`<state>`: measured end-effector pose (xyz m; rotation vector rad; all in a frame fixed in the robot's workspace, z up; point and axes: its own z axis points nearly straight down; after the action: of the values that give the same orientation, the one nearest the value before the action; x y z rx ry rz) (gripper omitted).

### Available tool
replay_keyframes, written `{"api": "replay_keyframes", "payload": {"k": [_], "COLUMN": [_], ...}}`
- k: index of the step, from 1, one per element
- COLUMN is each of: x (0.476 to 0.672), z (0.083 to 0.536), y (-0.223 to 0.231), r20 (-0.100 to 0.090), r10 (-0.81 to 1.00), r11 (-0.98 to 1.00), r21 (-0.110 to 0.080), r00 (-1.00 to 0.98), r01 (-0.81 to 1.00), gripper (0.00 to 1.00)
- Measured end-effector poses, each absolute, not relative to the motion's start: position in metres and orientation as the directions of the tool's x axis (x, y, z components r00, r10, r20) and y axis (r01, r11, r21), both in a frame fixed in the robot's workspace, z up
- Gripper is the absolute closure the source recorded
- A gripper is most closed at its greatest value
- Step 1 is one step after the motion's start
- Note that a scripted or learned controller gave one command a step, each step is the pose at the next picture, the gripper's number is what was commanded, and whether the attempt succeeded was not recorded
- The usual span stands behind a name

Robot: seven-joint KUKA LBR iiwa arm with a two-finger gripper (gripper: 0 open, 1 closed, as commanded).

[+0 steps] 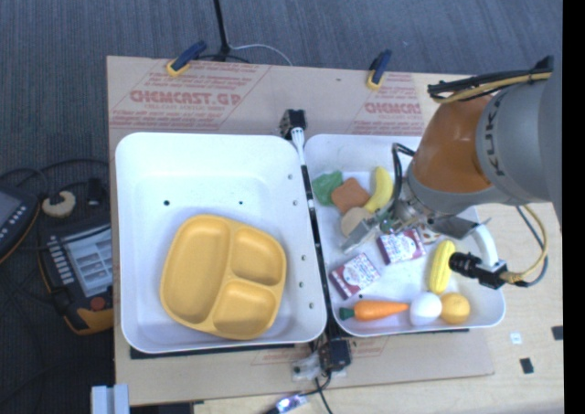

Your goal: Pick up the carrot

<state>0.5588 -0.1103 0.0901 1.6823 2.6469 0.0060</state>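
Observation:
The carrot (pixel 379 310), orange with a green end, lies flat along the front wall of the right bin (pixel 484 316). It points left-right, with a white egg (pixel 424 309) touching its right end. My gripper (pixel 367 228) hangs over the middle of the same bin, above and behind the carrot, close to a tan round piece (pixel 351 217). The carrot is well apart from the gripper and nothing is lifted. The grey arm with its orange band (pixel 450 154) reaches in from the right.
The right bin also holds a green piece (pixel 326 185), a brown block (pixel 349 195), a banana (pixel 381 187), two red-and-white cartons (pixel 399 246) (pixel 356 274), a yellow piece (pixel 441 266) and an orange ball (pixel 455 309). A yellow divided plate (pixel 224 275) fills the left bin (pixel 146 165).

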Motion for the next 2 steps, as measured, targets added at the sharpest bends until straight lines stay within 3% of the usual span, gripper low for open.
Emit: {"api": "replay_keyframes", "payload": {"k": [1, 2], "x": [0.594, 0.647], "z": [0.090, 0.131], "y": [-0.101, -0.117], "r20": [-0.005, -0.005], "r10": [0.985, 0.958], "r11": [0.174, 0.286], "r21": [0.007, 0.004], "r00": [-0.174, -0.286], "r01": [0.985, 0.958], "gripper": [0.00, 0.00]}}
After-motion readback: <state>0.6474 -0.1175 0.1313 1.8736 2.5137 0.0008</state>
